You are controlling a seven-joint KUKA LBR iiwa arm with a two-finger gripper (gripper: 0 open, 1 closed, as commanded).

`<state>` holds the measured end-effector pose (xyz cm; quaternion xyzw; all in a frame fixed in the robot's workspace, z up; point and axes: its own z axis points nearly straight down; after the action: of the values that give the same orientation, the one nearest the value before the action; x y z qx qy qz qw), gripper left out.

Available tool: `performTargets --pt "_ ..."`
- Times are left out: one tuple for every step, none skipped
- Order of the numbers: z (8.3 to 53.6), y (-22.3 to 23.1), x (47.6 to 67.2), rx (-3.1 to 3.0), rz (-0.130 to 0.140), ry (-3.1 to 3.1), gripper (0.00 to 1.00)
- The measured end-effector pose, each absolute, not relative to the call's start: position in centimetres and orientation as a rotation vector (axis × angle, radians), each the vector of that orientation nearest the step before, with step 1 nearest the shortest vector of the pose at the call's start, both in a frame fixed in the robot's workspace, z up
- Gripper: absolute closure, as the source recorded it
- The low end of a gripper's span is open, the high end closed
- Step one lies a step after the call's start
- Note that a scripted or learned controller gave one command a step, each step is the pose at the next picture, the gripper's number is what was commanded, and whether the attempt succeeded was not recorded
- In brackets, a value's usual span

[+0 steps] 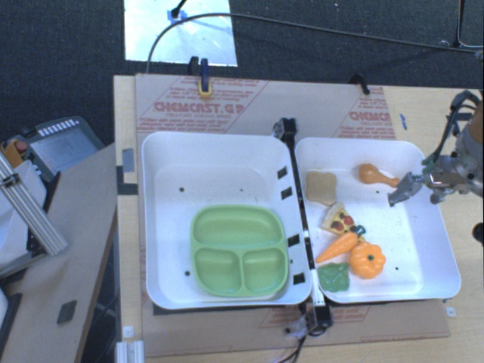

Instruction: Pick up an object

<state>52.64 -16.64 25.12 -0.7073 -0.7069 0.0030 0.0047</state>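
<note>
Drumstick [376, 175] is the closest thing to the gripper [401, 193], lying just off its tip toward the far wall of the right bin [437, 237], not touching it. Nothing sits between the two, and nothing is between the fingers; whether they are spread or pressed together I cannot tell from this angle. Further out from the tip, toward the divider, lies one slice of bread [321, 187], and just beside it one pizza slice [338, 221]. Nearer the front wall, a carrot [337, 247] lies tilted, touching a pumpkin [367, 260], with a green leaf [333, 277] by the front corner. That makes six items, one of each, all in this bin. Past the divider, well apart from the gripper, the left bin [219, 169] holds one green tray [240, 250] with three compartments.
</note>
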Motion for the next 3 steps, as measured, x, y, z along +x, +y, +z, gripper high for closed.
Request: performTargets --pt "25.7 -16.6 52.9 -2.219 -0.001 -2.226 0.00" --pt "20.8 -17.6 52.9 -2.219 0.002 -2.221 0.00" --pt "16.6 -17.5 53.2 -2.218 0.002 -2.221 0.00"
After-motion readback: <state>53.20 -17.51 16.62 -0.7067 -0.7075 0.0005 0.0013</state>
